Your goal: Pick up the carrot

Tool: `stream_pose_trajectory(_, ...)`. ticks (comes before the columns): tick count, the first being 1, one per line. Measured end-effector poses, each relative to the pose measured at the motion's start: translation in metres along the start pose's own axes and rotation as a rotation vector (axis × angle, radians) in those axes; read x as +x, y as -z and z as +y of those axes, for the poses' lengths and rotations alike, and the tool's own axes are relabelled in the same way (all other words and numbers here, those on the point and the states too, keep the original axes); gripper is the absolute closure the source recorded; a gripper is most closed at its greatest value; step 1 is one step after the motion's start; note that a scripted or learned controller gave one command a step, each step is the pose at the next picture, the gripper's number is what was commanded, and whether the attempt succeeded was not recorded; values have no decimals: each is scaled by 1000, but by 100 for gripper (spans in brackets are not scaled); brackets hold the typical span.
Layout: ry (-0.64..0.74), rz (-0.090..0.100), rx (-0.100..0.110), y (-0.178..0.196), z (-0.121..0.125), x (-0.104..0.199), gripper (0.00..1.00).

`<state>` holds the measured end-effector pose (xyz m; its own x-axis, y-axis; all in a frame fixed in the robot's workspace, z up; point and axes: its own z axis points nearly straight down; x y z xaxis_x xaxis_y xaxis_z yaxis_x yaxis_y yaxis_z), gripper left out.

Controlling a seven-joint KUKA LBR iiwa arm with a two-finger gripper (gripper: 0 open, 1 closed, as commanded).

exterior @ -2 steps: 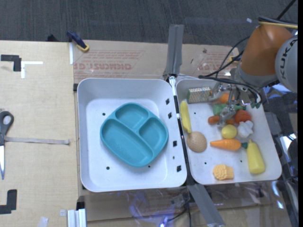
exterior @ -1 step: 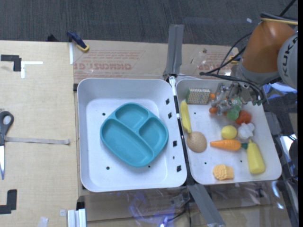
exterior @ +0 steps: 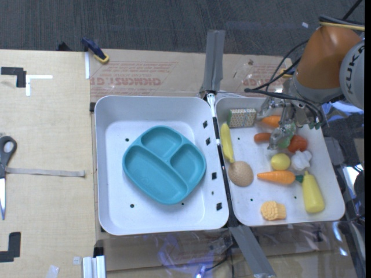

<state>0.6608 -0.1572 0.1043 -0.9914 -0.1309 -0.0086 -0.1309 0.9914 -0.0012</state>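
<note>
Orange plastic carrot [exterior: 276, 178], judged light, rigid and slippery, is noted near the right bin's [exterior: 243, 213] front edge, mid-body grip advised; the gripper's [exterior: 280, 136] state cannot be told.

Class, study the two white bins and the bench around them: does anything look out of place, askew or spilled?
Nothing is spilled or damaged. The blue tray sits turned at a slant in the left bin. All the toy food, including the carrot, crowds the right bin. Scissors lie on the bench beside the bins.
</note>
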Motion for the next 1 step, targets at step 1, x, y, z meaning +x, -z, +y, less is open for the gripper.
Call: stream_pose_trajectory(1,-1,-9,2,12,-1,-2,100)
